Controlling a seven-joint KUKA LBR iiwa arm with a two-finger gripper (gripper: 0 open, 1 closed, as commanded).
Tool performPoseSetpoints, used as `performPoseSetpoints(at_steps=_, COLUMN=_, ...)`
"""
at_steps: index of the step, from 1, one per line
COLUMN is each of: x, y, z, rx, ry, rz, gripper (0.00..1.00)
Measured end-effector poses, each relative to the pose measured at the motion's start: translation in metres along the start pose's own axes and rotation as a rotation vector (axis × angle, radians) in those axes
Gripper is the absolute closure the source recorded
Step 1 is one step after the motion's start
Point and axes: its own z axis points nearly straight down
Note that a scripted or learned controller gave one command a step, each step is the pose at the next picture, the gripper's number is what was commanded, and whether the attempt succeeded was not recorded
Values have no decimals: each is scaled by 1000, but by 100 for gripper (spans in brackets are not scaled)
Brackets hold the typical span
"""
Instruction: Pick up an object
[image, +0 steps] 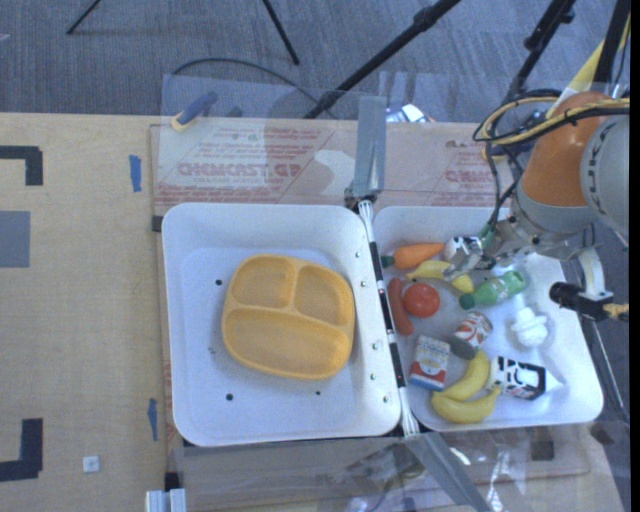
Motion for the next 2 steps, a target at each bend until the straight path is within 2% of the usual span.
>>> performPoseSetpoints(at_steps=1, x=-3, y=23, z=2, rx=51, ry=6, rz=-77, gripper=0)
performPoseSetpoints(at_steps=2, x=-12, y=19, z=-12, rx=57, ry=-4, rz=-71, gripper=100)
